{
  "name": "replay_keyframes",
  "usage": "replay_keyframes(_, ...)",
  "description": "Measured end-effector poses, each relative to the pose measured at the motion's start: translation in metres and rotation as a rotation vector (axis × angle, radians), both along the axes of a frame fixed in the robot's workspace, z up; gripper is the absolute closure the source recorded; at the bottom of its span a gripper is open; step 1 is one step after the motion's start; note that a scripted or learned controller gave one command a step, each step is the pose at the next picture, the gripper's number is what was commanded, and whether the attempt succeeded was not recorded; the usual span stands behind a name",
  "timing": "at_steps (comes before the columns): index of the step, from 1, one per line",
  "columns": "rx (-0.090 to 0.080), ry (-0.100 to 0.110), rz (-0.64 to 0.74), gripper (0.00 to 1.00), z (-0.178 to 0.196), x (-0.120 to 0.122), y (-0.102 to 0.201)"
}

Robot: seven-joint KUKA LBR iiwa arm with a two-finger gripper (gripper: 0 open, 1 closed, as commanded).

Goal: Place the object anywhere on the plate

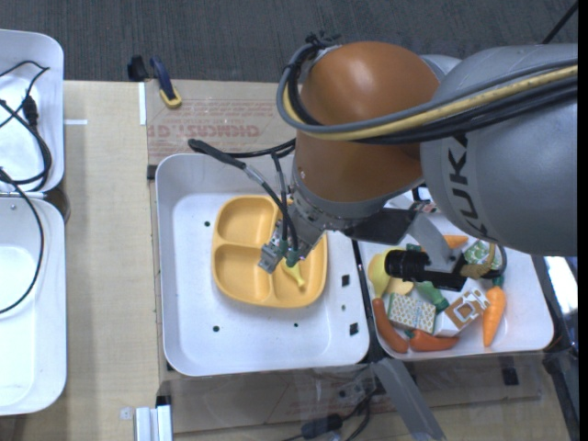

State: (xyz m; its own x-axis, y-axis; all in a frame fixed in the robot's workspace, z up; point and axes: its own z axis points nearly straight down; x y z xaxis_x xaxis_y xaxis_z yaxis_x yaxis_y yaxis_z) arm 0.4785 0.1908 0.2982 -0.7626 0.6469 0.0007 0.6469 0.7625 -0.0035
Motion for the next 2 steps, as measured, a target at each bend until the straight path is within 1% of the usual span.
replay_keyframes(1, 0.001, -0.004, 0.178, 1.0, 0.076, 0.017, -0.08)
replay_keyframes(2, 0.003, -0.005, 0.545, 1.0, 0.104, 0.011, -0.028)
